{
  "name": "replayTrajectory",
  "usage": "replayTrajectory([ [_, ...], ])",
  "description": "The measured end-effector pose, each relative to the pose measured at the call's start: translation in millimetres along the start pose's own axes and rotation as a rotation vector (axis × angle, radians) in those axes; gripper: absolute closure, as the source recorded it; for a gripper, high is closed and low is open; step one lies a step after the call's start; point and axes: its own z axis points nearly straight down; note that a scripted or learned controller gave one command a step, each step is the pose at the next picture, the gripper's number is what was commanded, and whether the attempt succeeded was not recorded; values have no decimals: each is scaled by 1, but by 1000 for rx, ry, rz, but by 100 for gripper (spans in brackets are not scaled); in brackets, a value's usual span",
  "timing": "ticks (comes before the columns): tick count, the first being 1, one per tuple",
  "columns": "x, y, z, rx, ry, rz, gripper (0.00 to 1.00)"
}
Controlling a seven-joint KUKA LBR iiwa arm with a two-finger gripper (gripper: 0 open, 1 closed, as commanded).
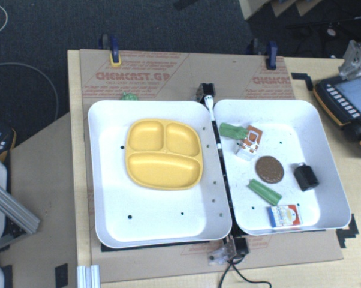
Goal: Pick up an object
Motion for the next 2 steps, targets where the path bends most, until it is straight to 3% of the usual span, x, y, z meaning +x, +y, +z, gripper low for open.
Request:
replayTrajectory([
  [1,47,11,-29,-14,-2,-7,100],
  [2,103,45,-54,-15,-1,-9,100],
])
